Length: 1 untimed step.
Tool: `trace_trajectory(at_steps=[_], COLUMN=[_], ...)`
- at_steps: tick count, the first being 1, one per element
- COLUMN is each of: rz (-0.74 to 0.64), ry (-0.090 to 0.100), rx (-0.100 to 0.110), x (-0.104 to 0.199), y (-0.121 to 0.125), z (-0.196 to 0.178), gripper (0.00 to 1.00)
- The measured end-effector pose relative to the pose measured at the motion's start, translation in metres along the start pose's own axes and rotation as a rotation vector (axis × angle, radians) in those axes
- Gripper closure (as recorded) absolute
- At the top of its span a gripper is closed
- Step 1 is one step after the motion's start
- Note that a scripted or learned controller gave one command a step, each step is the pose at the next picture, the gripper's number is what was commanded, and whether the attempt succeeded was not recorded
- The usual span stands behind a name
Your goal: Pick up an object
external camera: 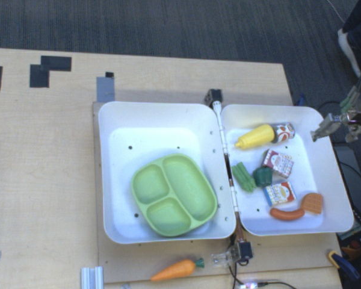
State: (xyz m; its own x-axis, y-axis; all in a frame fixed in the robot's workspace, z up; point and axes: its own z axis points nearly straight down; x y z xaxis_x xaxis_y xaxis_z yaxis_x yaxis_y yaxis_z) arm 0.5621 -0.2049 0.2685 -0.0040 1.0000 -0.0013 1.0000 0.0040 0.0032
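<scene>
The right bin (pixel 331 167) holds several toy foods. A yellow squeeze bottle (pixel 256 136) lies at its back beside a small red-and-white can (pixel 284 132). Two little cartons (pixel 278 162) (pixel 280 193) sit mid-bin, next to a dark green pepper (pixel 263 176) and a light green vegetable (pixel 243 177). A red sausage (pixel 287 214) and an orange waffle piece (pixel 313 203) lie near the front. My gripper (pixel 330 126) hovers over the bin's back right rim, apart from all of them, with nothing seen in it.
The left bin (pixel 117 161) carries a green three-compartment plate (pixel 173 194). A toy carrot (pixel 176 270) lies on the bench in front of the bins. Cables and a connector (pixel 240 251) sit by the front seam.
</scene>
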Motion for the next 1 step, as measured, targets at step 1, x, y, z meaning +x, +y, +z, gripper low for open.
trace_trajectory(at_steps=[1], rz=[-0.002], ry=[0.002], rx=[0.003], x=[0.0125], y=[0.0158], z=[0.128], gripper=[0.0])
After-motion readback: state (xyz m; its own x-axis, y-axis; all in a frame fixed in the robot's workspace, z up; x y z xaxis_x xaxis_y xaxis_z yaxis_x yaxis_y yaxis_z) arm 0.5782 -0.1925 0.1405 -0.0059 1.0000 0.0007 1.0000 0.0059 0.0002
